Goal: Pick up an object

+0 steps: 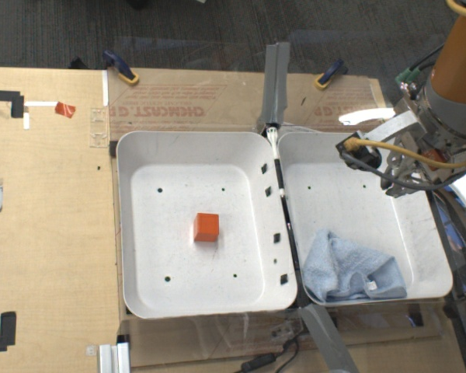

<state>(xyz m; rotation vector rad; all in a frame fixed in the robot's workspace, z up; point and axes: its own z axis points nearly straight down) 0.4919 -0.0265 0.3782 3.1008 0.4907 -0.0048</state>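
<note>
Crumpled at the near edge of the right bin (419, 231), a pale blue cloth (349, 269) lay bunched against the front wall, close to the divider between the two bins. Across that divider, an orange block (206, 228) sat alone near the middle of the left bin (140, 208), resting flat on the white floor. Over the far right part of the right bin hung the gripper (388, 169), tangled among cables and a yellow hose; whether it was open or closed could not be told. Nothing was visibly held. Both cloth and block lay apart from it, the block well off to its left, the cloth nearer, below it.
</note>
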